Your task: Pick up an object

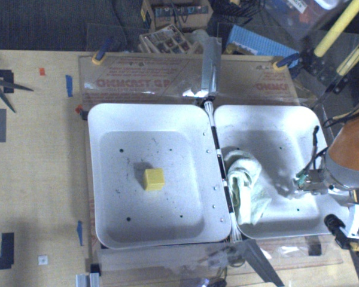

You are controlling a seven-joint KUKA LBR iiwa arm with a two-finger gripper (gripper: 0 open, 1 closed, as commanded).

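Observation:
A small yellow block [154, 179] lies near the middle of the left bin [107, 130]. A crumpled white and pale green cloth-like object [244, 187] rests against the left wall of the right bin [269, 121]. My gripper [301, 182] hangs low over the right side of the right bin, a short way right of the cloth and apart from it. The grey arm with its orange band [349, 146] comes in from the right edge. Nothing is seen held in the gripper.
A metal divider [218, 160] separates the two bins. Behind them a clear taped sheet [143, 79] covers the bench. Cables, boxes and a yellow pole [341, 20] crowd the far side. Black tools [3, 85] lie at the far left.

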